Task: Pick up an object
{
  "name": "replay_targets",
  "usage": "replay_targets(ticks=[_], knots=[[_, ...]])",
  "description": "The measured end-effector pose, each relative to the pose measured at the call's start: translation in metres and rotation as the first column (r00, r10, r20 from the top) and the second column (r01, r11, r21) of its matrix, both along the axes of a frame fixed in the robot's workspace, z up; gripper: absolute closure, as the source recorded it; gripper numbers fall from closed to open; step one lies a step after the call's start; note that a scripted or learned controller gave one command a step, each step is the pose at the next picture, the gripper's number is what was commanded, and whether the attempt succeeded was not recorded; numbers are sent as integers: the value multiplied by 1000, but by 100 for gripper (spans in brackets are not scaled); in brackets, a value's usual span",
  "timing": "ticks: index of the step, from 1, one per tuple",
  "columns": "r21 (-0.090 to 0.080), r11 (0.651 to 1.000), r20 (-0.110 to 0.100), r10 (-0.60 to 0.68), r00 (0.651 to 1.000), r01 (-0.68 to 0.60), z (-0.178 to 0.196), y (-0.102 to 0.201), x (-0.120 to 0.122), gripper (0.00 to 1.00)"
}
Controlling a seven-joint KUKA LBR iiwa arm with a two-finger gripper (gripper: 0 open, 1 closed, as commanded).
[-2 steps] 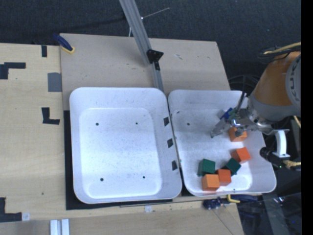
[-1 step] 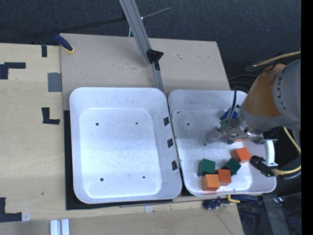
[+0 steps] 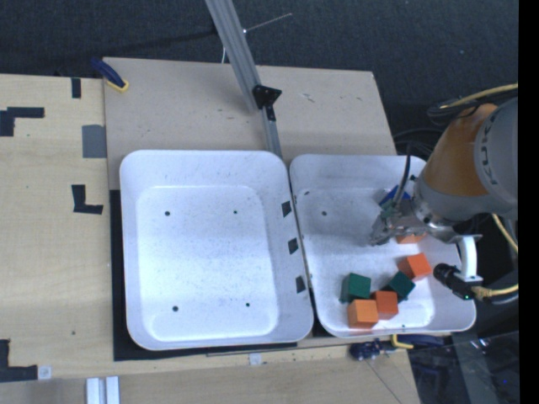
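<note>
We saw the gripper (image 3: 389, 230) low in the right bin (image 3: 337, 175); how it was set, we could not tell. Blocks clustered at five o'clock, an orange block (image 3: 414, 266) nearest. A descent there risked missing them.

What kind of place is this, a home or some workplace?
Most likely a robotics lab or test bench. A robot arm reaches over two white bins on a plywood bench, and small orange and green blocks lie in the right bin as practice objects.
</note>
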State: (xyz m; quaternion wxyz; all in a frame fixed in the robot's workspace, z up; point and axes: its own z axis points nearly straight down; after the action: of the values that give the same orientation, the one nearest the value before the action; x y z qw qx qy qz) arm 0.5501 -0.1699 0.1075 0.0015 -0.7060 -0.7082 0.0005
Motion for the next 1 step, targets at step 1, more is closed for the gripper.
replay_targets(ticks=[1], knots=[[-3,1000,8,-1,1000,1,62,1,-4,100]])
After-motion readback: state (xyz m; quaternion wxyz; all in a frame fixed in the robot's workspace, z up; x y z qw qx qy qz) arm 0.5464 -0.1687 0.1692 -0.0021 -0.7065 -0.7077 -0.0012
